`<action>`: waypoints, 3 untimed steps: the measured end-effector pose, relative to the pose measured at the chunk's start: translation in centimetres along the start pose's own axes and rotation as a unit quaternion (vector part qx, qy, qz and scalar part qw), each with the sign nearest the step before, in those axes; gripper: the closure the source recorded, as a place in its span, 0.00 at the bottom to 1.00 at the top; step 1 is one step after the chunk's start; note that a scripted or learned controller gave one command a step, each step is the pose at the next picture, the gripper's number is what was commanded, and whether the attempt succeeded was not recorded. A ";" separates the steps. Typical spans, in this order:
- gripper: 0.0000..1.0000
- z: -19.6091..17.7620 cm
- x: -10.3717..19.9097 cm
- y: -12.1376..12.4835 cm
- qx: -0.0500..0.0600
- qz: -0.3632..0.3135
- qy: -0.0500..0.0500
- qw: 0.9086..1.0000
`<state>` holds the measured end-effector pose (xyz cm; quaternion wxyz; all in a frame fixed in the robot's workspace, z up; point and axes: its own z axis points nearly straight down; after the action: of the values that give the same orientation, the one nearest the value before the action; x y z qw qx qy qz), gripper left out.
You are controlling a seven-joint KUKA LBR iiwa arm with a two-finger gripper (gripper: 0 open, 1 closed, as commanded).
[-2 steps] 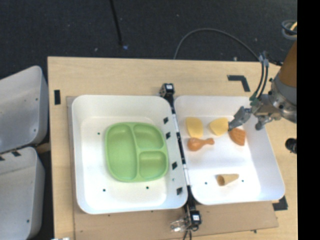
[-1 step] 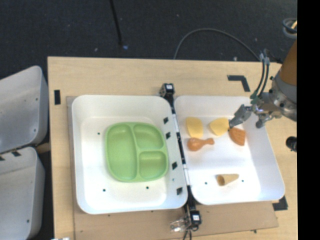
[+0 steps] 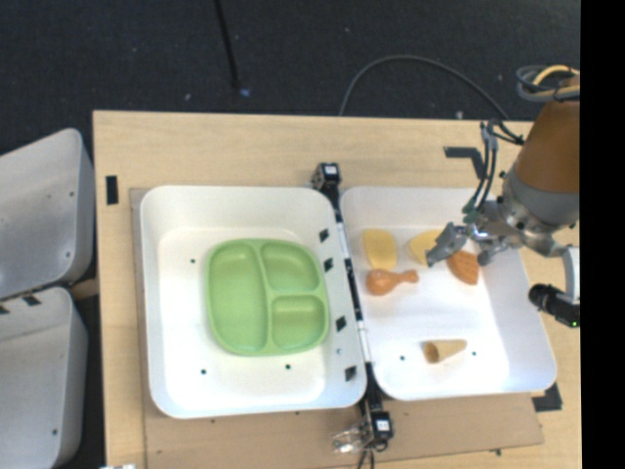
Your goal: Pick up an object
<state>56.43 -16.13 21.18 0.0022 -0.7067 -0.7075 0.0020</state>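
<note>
The right bin [image 3: 518,360] holds several toy food pieces: a yellow piece [image 3: 381,249], an orange drumstick [image 3: 391,281], a second yellow piece [image 3: 423,244], an orange lump [image 3: 466,268] and a tan wedge [image 3: 444,351]. My gripper [image 3: 467,248] hangs over the bin's upper right, open, its fingers spread to either side just above the orange lump. One dark finger [image 3: 444,246] overlaps the edge of the second yellow piece. Nothing is held between the fingers.
The left bin [image 3: 171,379] carries a green divided plate [image 3: 266,296]. A ridge with black clips [image 3: 344,291] separates the bins. The arm's orange band [image 3: 549,154] rises at the right, with cables behind it. White chairs [image 3: 39,223] stand left of the bench.
</note>
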 end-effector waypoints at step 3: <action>1.00 9.4 -1.2 -0.5 -0.002 0.003 0.000 1.000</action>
<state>55.86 -17.34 11.79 0.0002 -0.7090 -0.7052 0.0006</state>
